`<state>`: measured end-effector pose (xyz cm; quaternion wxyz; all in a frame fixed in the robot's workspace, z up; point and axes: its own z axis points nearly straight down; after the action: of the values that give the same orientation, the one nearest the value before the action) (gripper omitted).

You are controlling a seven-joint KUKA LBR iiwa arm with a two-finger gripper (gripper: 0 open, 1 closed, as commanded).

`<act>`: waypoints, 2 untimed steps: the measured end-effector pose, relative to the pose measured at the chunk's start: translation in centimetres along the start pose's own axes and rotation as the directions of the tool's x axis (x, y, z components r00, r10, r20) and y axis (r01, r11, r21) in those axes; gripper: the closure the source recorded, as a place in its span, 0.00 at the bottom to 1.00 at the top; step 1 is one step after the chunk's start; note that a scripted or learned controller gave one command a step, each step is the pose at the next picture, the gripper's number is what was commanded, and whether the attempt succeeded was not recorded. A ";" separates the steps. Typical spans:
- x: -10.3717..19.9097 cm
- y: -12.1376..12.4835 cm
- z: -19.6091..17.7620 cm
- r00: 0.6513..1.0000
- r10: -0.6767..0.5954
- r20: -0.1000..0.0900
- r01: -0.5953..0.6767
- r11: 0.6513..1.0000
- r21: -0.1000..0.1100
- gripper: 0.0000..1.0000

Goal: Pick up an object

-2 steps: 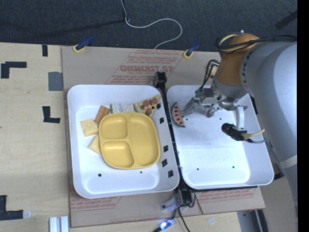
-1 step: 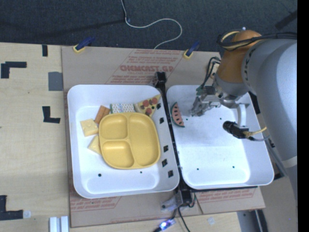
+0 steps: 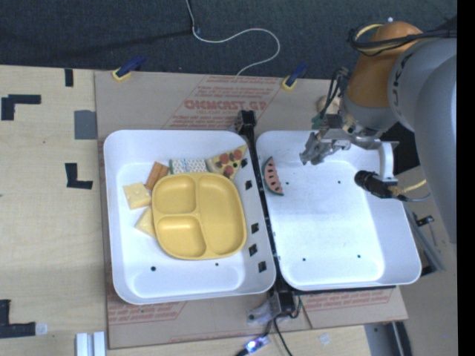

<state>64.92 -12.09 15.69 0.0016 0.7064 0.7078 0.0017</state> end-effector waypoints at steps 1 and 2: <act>-0.8 0.3 -4.9 1.000 0.000 0.001 0.000 1.000 0.001 1.00; -0.7 0.4 -6.9 1.000 0.000 0.000 0.000 1.000 0.003 1.00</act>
<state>65.26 -12.82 22.57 0.0004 0.7065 0.7077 0.0008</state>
